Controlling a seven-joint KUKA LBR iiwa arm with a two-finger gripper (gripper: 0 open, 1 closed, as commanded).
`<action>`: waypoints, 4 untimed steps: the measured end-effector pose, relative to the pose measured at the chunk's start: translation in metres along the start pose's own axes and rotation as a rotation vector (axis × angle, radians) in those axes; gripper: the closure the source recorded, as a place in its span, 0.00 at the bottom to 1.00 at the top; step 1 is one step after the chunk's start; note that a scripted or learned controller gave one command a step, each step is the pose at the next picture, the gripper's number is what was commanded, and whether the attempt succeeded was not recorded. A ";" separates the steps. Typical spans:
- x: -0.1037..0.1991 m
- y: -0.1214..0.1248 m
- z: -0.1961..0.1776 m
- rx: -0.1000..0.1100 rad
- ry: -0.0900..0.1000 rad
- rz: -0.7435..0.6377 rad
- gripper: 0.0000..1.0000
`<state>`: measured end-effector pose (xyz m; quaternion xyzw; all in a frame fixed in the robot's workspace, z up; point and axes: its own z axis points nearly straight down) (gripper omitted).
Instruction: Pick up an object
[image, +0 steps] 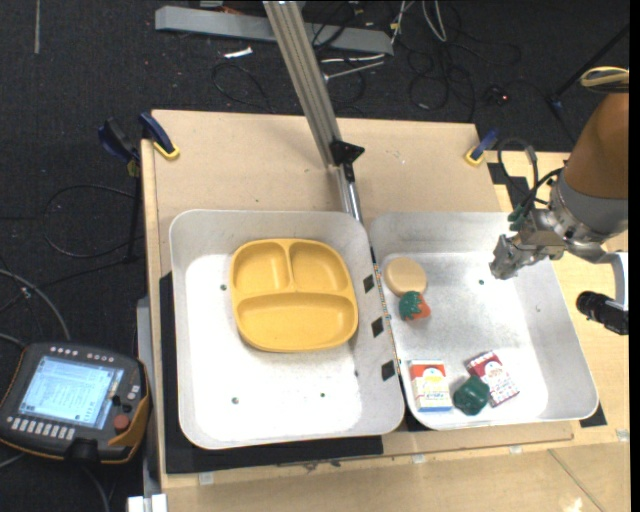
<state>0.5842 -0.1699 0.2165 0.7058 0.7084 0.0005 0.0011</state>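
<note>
We see the gripper (503, 262) over the upper right of the right bin (540, 330), nothing between its fingers; spread or pressed together, we cannot tell. Objects sit lower in that bin: tan disc (406, 275), red-green toy (414, 307), two small boxes (429, 386) (494, 377), green lump (470, 396). Yellow tray (294, 294) in left bin (200, 330).

From my remote station, I see the grey arm (600, 160) reaching in from the right edge, its orange band sitting above the wrist. The wrist bends down and to the left, dark cables looping beside it. The gripper (505, 260) hangs at the end, pointing downward and leftward, with nothing visible between its tips. At this size I cannot make out its state.
</note>
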 end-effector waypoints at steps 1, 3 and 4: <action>0.048 0.009 0.006 0.002 0.002 -0.004 1.00; 0.166 0.020 0.011 0.002 0.003 -0.006 1.00; 0.222 0.020 -0.005 0.000 0.004 -0.005 1.00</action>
